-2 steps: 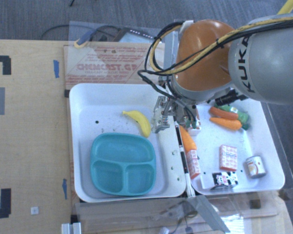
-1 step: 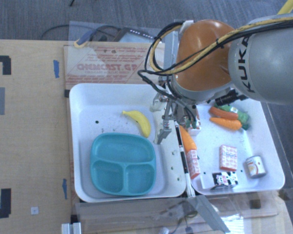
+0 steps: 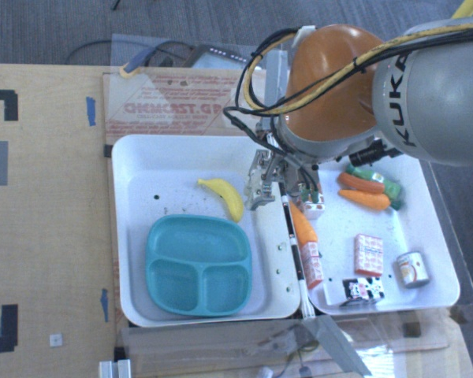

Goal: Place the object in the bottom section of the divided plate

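Observation:
A teal divided plate (image 3: 199, 264) lies in the left bin (image 3: 134, 179), with one wide section at its far side and two smaller sections at its near side. A yellow banana (image 3: 225, 196) lies just beyond the plate's far right rim. My gripper (image 3: 279, 186) hangs under the orange wrist band, over the wall between the two bins and just right of the banana. Directly below it in the picture, an orange carrot-like piece (image 3: 302, 224) lies along the right bin's left wall. Nothing visible sits in the plate's sections.
The right bin (image 3: 437, 235) holds two carrots with green tops (image 3: 364, 192), a red-and-white checkered packet (image 3: 369, 255), a small can (image 3: 411, 268), a black-and-white item (image 3: 363, 290) and a red-and-white tube (image 3: 312, 265). A cardboard sheet (image 3: 173, 105) lies behind the left bin.

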Robot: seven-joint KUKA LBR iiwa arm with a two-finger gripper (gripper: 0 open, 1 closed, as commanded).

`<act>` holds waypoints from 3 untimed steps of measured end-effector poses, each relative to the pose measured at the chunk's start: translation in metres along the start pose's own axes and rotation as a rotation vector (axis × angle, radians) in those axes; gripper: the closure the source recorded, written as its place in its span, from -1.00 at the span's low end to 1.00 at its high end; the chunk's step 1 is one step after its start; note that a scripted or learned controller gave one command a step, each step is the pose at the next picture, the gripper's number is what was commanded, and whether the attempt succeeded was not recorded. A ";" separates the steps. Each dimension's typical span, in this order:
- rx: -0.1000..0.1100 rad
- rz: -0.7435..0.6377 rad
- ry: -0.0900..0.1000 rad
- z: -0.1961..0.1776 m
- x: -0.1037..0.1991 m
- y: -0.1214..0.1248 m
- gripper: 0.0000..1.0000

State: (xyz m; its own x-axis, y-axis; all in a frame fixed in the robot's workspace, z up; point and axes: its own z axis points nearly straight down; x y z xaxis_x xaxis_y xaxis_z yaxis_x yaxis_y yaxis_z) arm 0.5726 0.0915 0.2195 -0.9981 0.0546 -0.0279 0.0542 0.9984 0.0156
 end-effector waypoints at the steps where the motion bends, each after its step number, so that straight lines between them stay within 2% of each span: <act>1: 0.000 0.000 0.000 0.000 0.000 0.000 -1.00; 2: -0.004 0.001 -0.008 -0.011 -0.002 0.001 1.00; 3: -0.004 0.001 -0.007 -0.011 -0.002 0.001 -1.00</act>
State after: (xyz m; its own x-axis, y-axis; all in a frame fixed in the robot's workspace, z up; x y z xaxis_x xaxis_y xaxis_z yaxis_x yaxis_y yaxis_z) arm 0.5743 0.0925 0.2308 -0.9978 0.0558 -0.0352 0.0551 0.9983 0.0196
